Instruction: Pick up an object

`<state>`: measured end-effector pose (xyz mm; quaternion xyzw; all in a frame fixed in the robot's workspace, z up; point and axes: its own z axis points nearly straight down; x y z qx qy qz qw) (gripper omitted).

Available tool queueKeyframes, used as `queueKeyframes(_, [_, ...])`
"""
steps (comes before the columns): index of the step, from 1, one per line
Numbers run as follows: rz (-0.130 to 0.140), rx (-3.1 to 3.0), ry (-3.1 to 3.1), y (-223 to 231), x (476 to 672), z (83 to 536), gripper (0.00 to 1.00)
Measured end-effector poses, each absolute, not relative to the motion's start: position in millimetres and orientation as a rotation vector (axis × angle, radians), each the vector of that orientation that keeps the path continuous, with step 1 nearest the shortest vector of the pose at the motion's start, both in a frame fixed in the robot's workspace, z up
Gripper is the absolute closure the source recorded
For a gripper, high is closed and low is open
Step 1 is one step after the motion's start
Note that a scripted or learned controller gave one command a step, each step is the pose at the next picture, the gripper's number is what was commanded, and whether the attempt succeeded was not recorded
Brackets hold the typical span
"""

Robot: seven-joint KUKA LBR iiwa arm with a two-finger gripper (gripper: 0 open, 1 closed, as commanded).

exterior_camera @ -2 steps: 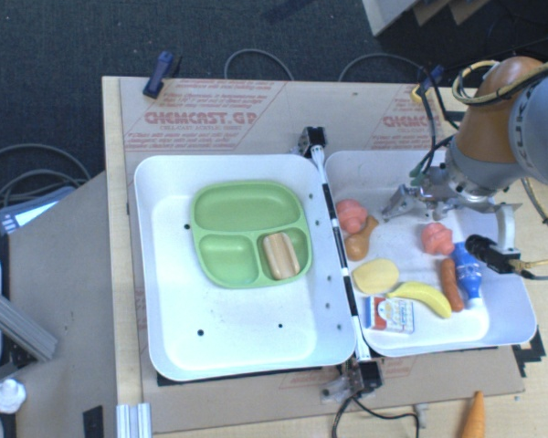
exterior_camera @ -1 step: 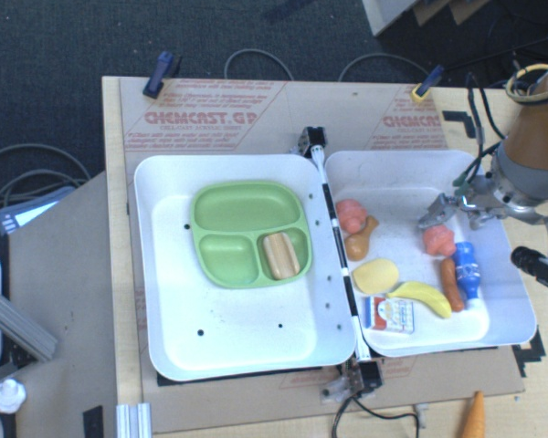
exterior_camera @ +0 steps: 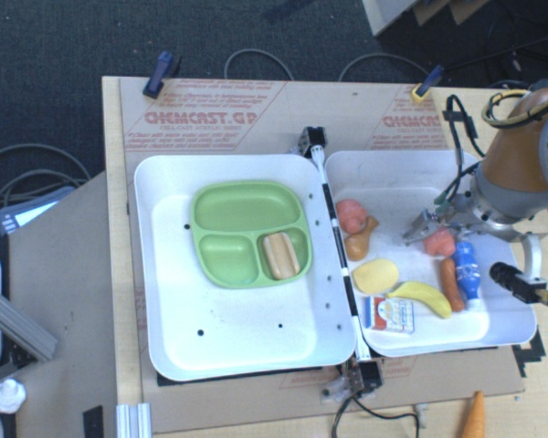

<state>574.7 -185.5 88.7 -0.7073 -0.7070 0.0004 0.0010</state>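
In the right bin (exterior_camera: 393, 167) my gripper (exterior_camera: 428, 225) hangs low, directly over a small red object (exterior_camera: 441, 243). Whether it touches that object I cannot tell. Close beside the red object lie a blue bottle (exterior_camera: 465, 271) and an orange sausage-shaped piece (exterior_camera: 449, 286). Further left in the same bin are a pink round fruit (exterior_camera: 351, 213), a tan pear-shaped piece (exterior_camera: 359, 239), a yellow lump (exterior_camera: 375, 275), a banana (exterior_camera: 424, 297) and a small carton (exterior_camera: 390, 315).
The left bin (exterior_camera: 164, 318) holds a green divided plate (exterior_camera: 247, 213) with a bread roll (exterior_camera: 279, 255) in its lower right compartment. The grey and orange arm (exterior_camera: 519, 158) leans in over the right bin's right rim. Cables run behind the bench.
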Motion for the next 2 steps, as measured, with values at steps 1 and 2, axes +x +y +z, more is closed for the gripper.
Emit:
queueKeyframes(1, [-0.001,-2.224,-2.222,-185.9,575.8,99.7,1.00])
queueKeyframes(2, [-0.003,-2.221,-2.224,-76.4,583.7,185.1,1.00])
